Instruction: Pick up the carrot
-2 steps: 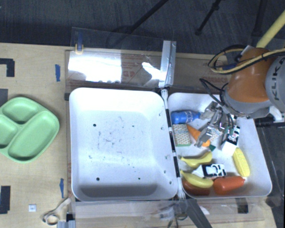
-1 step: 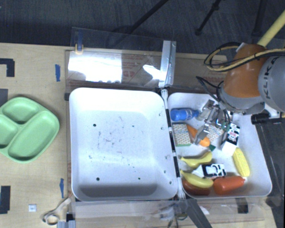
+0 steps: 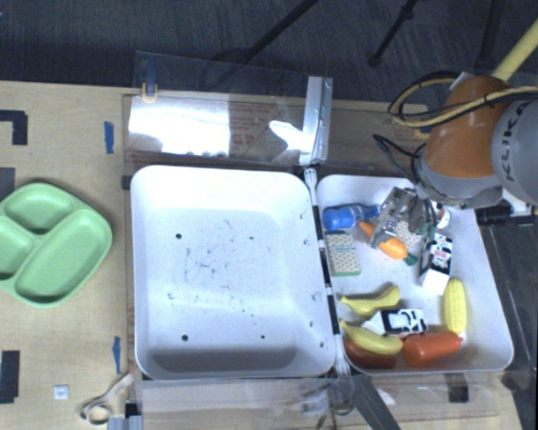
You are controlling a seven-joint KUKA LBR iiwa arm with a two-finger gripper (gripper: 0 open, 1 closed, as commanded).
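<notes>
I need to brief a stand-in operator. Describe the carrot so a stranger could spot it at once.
Start at the right white bin, the crowded one of the two. Look in its upper half, under the arm's tool, right of the blue bottle. The carrot is the small bright orange piece there; the yellow corn and bananas lie lower down, as does the darker red-orange sausage.

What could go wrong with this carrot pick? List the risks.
1. The carrot lies half hidden under the gripper, tight against the blue bottle, which could get nudged or caught.
2. Crowded right bin: the sponge and corn lie nearby, so a dropped carrot may land among them.
</notes>
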